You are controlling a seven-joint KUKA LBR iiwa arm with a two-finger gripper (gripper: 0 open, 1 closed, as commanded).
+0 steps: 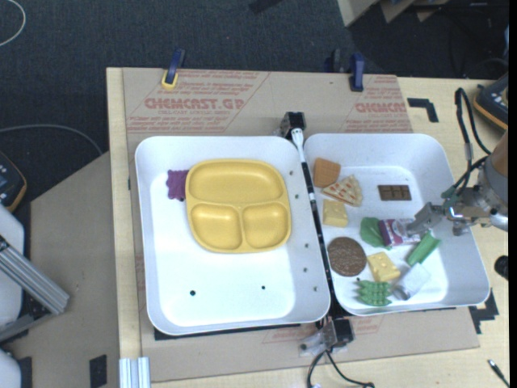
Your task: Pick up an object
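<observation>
1. Dark carpet surrounds the surface [242,95], a tan board printed with red lettering, held at its far edge by a yellow clamp [170,73] and a blue clamp [356,71].
2. We see the arm [493,192] reaching in from the right edge, low over the right bin [452,168], its grey wrist pointing left.
3. The tool [430,217] sits at the arm's tip above the bin's right half; we cannot tell how far it is spread, or whether it has hold of anything.
4. Two white bins lie side by side. The left bin [234,297] holds a yellow divided tray [238,204] with a purple item [175,184] touching its left rim.
5. The right bin carries a scatter of toy food: a brown bread slice [326,171], a pizza wedge [345,191], a chocolate bar [394,191], a yellow block [335,213], a brown round cookie [347,256], a cheese piece [383,266] and a green leafy item [373,292].
6. Nearest the tool are a green piece [372,231] just to its left and a green stick [422,250] just below it.
</observation>
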